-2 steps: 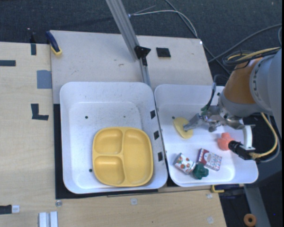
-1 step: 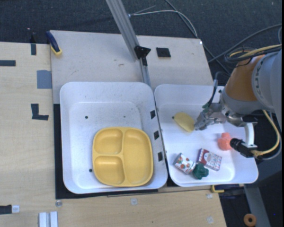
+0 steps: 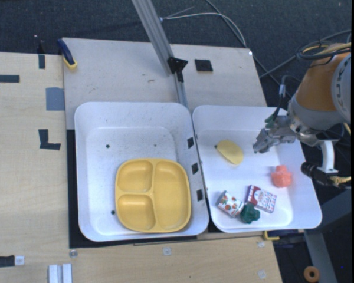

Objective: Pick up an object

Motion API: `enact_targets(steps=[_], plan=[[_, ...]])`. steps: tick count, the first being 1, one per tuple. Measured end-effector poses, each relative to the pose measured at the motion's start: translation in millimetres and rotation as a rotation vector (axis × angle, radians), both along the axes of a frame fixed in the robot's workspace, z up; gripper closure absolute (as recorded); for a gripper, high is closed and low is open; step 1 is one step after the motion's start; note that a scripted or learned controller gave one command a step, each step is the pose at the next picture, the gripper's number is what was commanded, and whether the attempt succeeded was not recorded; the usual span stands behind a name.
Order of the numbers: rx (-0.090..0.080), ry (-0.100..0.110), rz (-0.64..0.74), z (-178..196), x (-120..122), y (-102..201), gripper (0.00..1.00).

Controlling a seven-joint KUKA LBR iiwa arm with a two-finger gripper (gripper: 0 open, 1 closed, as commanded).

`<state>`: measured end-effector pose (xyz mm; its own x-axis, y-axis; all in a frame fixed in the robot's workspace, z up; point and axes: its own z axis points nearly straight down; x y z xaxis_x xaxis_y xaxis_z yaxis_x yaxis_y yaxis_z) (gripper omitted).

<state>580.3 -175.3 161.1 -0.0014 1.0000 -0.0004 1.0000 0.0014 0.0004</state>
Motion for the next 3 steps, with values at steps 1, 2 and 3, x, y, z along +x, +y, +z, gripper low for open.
enact_targets(steps=[1, 2, 3], plan=[[-0.001, -0.004, 0.001, 62.4, -1.9, 4.3, 1.0], [0.001, 0.001, 0.0, 66.0, -1.7, 5.0, 1.0], [0.001, 0.001, 0.003, 70.7, 1.1, 57.6, 1.0]])
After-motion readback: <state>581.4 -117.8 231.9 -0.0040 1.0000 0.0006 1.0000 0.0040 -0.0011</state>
